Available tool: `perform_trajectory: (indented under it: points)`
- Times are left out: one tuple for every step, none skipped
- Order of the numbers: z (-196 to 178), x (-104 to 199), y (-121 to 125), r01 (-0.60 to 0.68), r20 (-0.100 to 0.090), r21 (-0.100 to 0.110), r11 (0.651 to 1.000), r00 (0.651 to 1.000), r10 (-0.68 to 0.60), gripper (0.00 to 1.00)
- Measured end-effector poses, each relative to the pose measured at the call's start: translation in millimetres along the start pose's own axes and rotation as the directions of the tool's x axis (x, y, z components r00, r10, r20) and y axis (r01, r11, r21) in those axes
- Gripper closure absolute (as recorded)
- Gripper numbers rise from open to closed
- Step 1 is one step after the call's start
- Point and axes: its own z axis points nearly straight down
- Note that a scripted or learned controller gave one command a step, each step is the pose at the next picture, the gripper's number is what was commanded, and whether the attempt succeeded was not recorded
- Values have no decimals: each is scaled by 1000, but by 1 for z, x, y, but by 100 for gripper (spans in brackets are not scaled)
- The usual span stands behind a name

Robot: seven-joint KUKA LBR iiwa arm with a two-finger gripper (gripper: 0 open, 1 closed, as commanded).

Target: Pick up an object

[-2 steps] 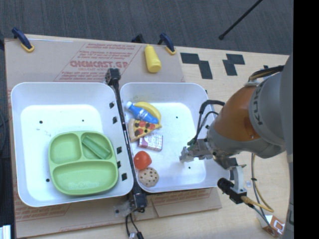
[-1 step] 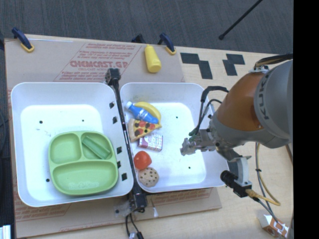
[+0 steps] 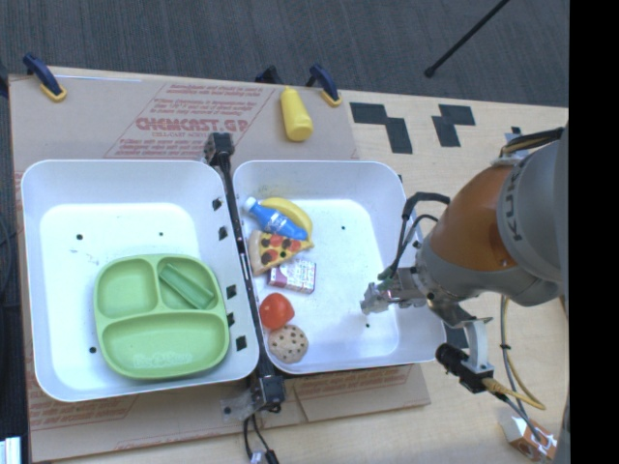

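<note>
Looking down on the bench, you see the toys bunched along the left wall of the right bin (image 3: pixel 387 177). A yellow banana (image 3: pixel 290 211) curves at the top of the bunch, with a blue and white bottle (image 3: pixel 271 218) lying across it. Just below them a pizza slice (image 3: pixel 278 247) lies flat, its orange top spotted with dark dots. A small pink and white packet (image 3: pixel 294 277) touches the slice's lower edge; its print is too small to read. Under that sits a red tomato (image 3: pixel 277 310), and at the bottom a round tan cookie (image 3: pixel 287 343) speckled with dark chips.

The gripper (image 3: pixel 375 300) hangs over the bare floor in the right part of that bin, well apart from the toys, at the end of the grey arm (image 3: pixel 484 235) with its orange band. You cannot tell from this slant how its pincer stands, and nothing shows between its tips.

In the left bin (image 3: pixel 58 177) a green divided plate (image 3: pixel 160 315) holds a darker green piece (image 3: pixel 189 285) in its upper right compartment.

Behind the bins a cardboard sheet (image 3: pixel 164 114) carries red print that reads "CHEMCAST GP"; the smaller lines around it are blurred. A yellow cylinder (image 3: pixel 295 114) lies on the board beside it.
</note>
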Motion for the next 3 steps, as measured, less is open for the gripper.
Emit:
perform_trajectory:
  points:
    - [-61,26,1,0,0,-4,1000,1000,0,100]
    - [-85,40,2,0,1,-6,1000,1000,0,100]
    - [-84,26,1,-2,1,-5,1000,1000,2,100]
